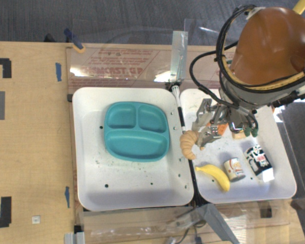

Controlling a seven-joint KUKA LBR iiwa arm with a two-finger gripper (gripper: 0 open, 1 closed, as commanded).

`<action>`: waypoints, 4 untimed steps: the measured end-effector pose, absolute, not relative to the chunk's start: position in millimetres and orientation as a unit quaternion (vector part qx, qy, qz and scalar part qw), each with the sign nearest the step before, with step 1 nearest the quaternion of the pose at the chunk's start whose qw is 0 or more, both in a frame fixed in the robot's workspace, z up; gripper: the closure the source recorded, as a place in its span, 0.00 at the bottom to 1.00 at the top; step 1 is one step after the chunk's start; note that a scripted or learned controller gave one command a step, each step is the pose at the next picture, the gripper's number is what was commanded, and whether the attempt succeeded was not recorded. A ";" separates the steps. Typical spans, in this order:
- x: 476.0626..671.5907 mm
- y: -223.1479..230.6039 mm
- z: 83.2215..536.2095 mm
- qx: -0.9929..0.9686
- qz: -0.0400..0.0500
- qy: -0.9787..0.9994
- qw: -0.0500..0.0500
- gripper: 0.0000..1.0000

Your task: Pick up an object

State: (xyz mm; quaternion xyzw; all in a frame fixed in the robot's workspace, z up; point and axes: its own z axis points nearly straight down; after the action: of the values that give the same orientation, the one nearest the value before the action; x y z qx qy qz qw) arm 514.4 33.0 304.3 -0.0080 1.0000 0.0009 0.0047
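The wooden bench (25,136) is flat, pale and matt, with black corner marks and bits of blue tape on it. On it sit two shallow white plastic bins with rounded corners: the left bin (91,182) and the right bin (282,187), pushed together along one edge. Over the right bin looms the arm (267,39), its glossy orange-brown dome ringed with looping black cables above a grey collar, leaning down toward the bins' shared edge. In the left bin lies a teal plastic divided plate (137,131), smooth, rounded, with three compartments. In the right bin, near the front, lies a yellow banana (214,174), curved and toy-like; just right of it a small grey-and-orange can (235,169) rests on its side, and beyond that a black-and-white packet (259,159). A golden-brown croissant (188,141), ridged and crescent-shaped, hangs at the bins' shared edge, its upper end touching the metal fingers (199,122) of the gripper (206,128). From here I cannot tell how far the fingers are spread, nor whether they truly grip it.
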 end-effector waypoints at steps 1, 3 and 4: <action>534.7 94.4 327.2 -0.175 0.001 0.985 0.003 1.00; 508.5 149.0 305.4 -0.507 0.001 0.862 0.001 1.00; 479.6 170.7 325.8 -0.626 0.000 0.780 0.003 1.00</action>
State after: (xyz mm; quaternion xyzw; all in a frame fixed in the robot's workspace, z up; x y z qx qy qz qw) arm 479.6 170.7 325.8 -0.6255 0.7802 0.0002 0.0035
